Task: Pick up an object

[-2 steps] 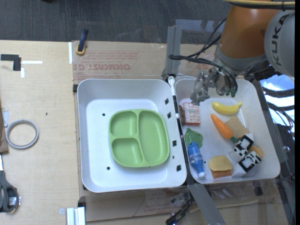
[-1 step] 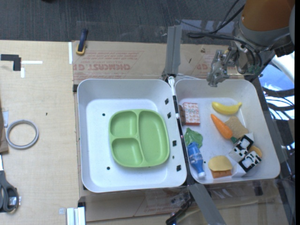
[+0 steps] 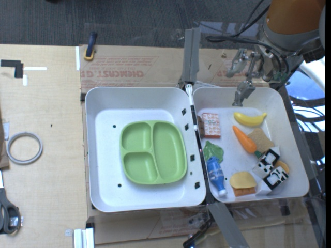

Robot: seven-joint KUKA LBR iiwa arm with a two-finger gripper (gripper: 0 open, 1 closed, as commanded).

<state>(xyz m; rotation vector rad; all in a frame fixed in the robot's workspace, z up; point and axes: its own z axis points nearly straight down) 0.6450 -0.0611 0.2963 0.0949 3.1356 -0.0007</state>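
Observation:
My gripper (image 3: 239, 80) hangs over the back rim of the right bin (image 3: 289, 112), open, with nothing between its fingers. Below it in that bin lie a yellow banana (image 3: 250, 119), an orange carrot (image 3: 243, 139), a tan bread slice (image 3: 261, 137) and a pink-red box (image 3: 210, 125). Toward the front are a green leafy piece (image 3: 212, 151), a blue bottle (image 3: 215, 175), a small sandwich (image 3: 243, 183) and two black-and-white blocks (image 3: 272, 169). The banana is the nearest item to the gripper, and the two are apart.
The left bin (image 3: 98, 138) holds a green divided plate (image 3: 153, 152). On the bench at the left lie a grey tape ring (image 3: 23, 148) and a yellow-handled tool (image 3: 91, 46). A metal post (image 3: 190, 56) rises behind the seam between the bins.

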